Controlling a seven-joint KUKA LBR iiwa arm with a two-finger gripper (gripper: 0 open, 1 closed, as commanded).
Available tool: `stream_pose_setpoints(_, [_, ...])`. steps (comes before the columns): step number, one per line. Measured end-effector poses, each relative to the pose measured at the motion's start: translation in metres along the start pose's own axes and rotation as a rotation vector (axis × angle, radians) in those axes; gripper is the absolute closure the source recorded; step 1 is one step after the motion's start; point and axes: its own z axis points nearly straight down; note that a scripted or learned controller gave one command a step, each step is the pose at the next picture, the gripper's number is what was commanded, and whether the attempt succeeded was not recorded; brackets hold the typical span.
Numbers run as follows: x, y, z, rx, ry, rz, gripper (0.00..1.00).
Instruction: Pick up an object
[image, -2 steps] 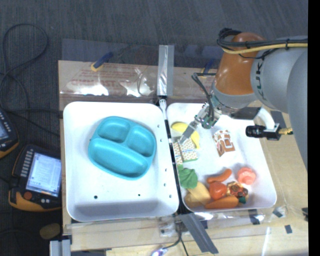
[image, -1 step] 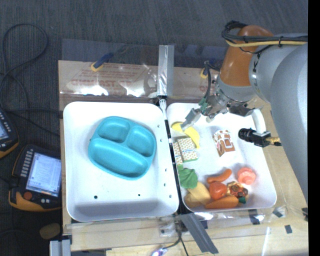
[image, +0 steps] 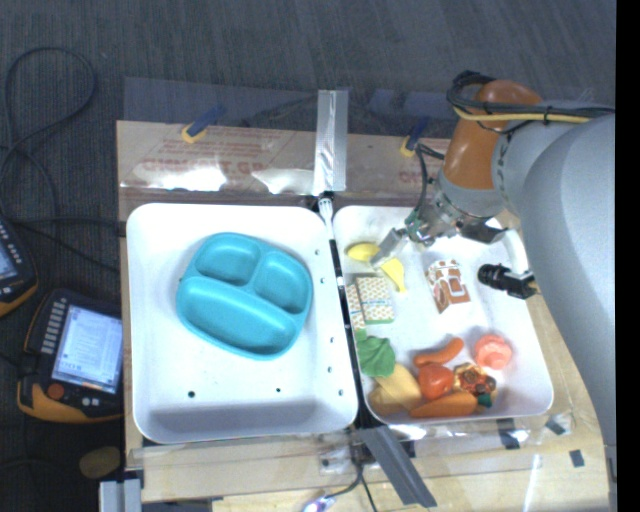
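Yellow banana (image: 362, 250) (smooth, curved plastic) sits at the pincer (image: 392, 240) tips, whether spread or pinching unclear; one blue three-compartment plate (image: 243, 293) fills the left bin (image: 150, 400).

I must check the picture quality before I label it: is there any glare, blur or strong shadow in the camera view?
In the camera view, light glares on the clear plastic sheet behind the bins and washes out the right bin floor near the gripper; the grey arm at the right looks soft, being close to the lens; the blue tray is sharp, with only soft shadows around it.
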Motion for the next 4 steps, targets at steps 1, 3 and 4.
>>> stream_pose_setpoints(1, [-0.02,-0.009,-0.109,-0.002,-0.001,0.112,0.0])
stream_pose_setpoints(3, [-0.054,-0.049,0.011,-0.011,0.0,0.397,0.0])
stream_pose_setpoints(4, [-0.055,-0.049,0.001,-0.01,-0.005,0.395,1.0])
